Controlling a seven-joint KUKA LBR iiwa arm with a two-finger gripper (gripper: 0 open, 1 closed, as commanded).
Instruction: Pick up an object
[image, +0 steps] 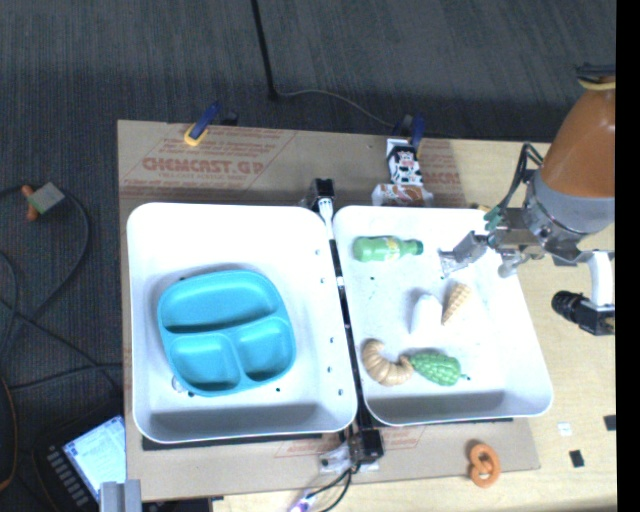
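The right bin (520, 330) holds several small things. A green bottle (387, 248) lies on its side at the back, and a tan ice-cream cone (456, 300) rests beside a white piece (425, 310) in the middle. At the front lie a tan croissant (385, 362) and a bumpy green vegetable (437, 367). My gripper (482, 258) hangs over the bin's back right corner, just above and behind the cone. It is open and holds nothing.
The left bin (150, 250) holds a blue divided plate (225, 330). An orange ring (484, 462) lies on the bench in front of the right bin. A small cow-print box (403, 165) stands behind the bins, with blue clamps (203, 122) along the board's back edge.
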